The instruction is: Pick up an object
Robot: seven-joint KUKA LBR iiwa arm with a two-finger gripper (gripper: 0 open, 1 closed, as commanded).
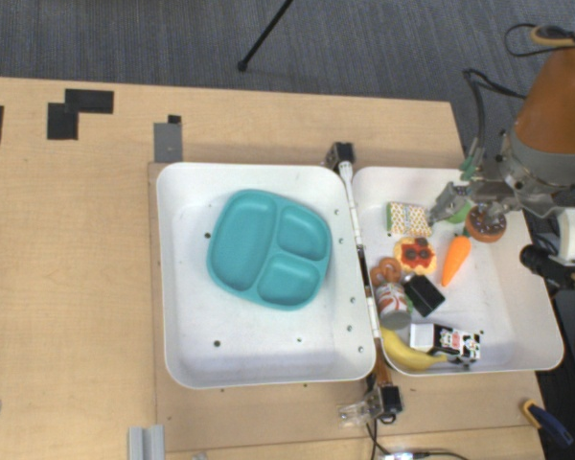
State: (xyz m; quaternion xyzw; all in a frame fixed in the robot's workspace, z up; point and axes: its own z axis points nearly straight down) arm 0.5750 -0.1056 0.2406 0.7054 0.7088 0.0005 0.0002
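At right of frame, gripper (457, 202) hangs over the right bin (517, 353), finger state unclear — toys are packed tight, so carrot (454, 260) could get nudged, not gripped.

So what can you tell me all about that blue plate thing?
The teal plate looks like smooth plastic, with rounded corners and three sunken sections: one big one on the left and two smaller ones on the right. It lies flat, turned a little askew, near the middle of the left white bin. Nothing sits on it.
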